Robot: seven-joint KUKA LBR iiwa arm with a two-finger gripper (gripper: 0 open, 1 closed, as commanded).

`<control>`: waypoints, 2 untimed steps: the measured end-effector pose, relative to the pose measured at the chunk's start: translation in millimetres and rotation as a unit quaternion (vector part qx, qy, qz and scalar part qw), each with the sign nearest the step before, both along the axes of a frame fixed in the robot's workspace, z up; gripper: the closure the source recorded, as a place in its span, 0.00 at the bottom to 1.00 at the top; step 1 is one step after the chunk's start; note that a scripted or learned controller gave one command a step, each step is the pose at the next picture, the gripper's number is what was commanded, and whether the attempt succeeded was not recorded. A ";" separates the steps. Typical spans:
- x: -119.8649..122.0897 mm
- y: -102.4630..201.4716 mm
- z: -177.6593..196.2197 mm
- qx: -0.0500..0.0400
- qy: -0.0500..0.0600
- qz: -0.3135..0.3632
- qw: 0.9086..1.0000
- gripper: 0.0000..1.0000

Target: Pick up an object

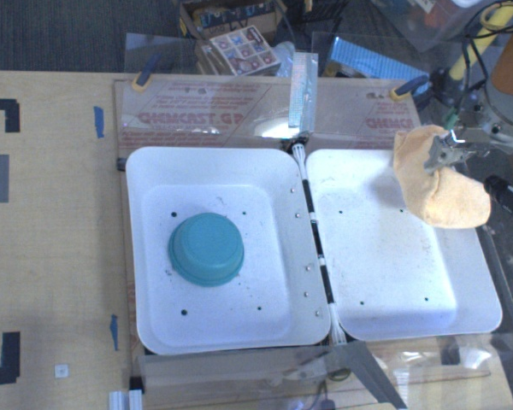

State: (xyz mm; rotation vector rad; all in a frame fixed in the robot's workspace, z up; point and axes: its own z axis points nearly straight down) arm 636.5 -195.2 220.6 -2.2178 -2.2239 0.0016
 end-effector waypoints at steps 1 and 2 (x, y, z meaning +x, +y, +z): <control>32.0 7.6 -116.6 -0.002 -0.005 0.041 0.999 0.00; 27.2 68.5 -122.3 -0.006 -0.009 0.135 0.991 0.00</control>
